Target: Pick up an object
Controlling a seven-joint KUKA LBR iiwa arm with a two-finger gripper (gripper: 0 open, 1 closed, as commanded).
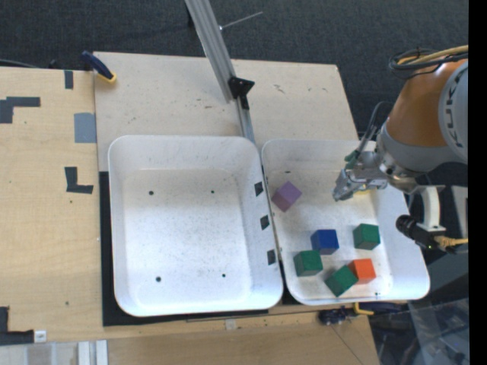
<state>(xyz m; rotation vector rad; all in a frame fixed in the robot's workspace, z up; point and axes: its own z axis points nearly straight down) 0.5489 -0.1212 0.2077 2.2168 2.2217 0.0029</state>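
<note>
The right bin [304, 158] holds several small blocks: a purple one [287, 195] near its left wall, a blue one [325, 240], green ones [308, 262] [367, 236] [342, 280] and an orange one [364, 269] toward the front. My gripper [346, 188] hangs over the right bin's middle right, to the right of the purple block and above the blue one in the view. Nothing shows between its fingertips.
The left bin [125, 166] lies beside the right one, sharing a dark divider strip. A slanted metal bar [217, 48] crosses the bench behind the bins. The arm's orange and grey wrist [426, 120] stands over the right bin's right rim.
</note>
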